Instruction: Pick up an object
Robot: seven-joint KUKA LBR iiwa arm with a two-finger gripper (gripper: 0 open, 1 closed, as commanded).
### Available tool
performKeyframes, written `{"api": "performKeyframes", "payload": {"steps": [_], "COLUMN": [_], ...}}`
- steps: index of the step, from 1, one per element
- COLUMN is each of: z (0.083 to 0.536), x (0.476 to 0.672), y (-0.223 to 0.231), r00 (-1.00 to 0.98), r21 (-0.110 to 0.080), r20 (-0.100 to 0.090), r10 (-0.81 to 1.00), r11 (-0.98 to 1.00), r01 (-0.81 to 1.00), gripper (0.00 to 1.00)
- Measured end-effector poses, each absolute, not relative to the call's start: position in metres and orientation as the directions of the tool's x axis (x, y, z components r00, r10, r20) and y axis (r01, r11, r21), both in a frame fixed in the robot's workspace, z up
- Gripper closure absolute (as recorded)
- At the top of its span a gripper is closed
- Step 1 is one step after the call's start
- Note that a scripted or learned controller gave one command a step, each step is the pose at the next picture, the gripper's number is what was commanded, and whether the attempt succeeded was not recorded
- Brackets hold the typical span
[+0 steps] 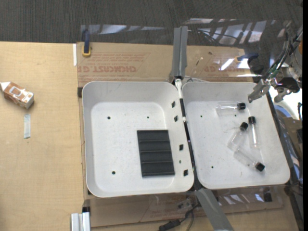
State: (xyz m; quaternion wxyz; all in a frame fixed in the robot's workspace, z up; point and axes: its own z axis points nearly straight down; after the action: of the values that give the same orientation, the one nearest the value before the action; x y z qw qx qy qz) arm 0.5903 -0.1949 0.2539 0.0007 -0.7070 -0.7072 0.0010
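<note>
Here, the things on offer are four clear plastic vials with black caps, all lying in the right bin [207, 174], in the right half of the frame. One vial [230, 109] lies level near the bin's upper middle, its cap pointing right. A second vial [252, 133] lies nearly upright in the frame, cap at its top end. A third vial [238, 135] sits just to the left of that one, slanted, cap toward the upper right. The fourth vial [250, 159] lies lowest, slanted down to the right, its cap at the lower right end. The three lower vials lie close together; whether they touch cannot be told.

The end effector [253, 94] hangs at the upper right of the frame, over the bin's far right rim, above and to the right of the uppermost vial. Whether it is apart or together cannot be told from this view, and nothing is seen in it.

The left bin [96, 129] holds a black ribbed rectangular block [155, 153] near its lower middle. On the brown surface [38, 177] at the far left lies a small orange-and-white carton [18, 95].
</note>
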Motion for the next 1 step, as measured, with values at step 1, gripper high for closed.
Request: {"api": "performKeyframes", "payload": {"steps": [1], "z": [0.1611], "x": [0.5761], "y": [-0.2226], "r00": [-0.037], "r21": [-0.002], "r20": [0.000], "r10": [0.999], "r11": [0.037], "r01": [0.999], "gripper": [0.00]}}
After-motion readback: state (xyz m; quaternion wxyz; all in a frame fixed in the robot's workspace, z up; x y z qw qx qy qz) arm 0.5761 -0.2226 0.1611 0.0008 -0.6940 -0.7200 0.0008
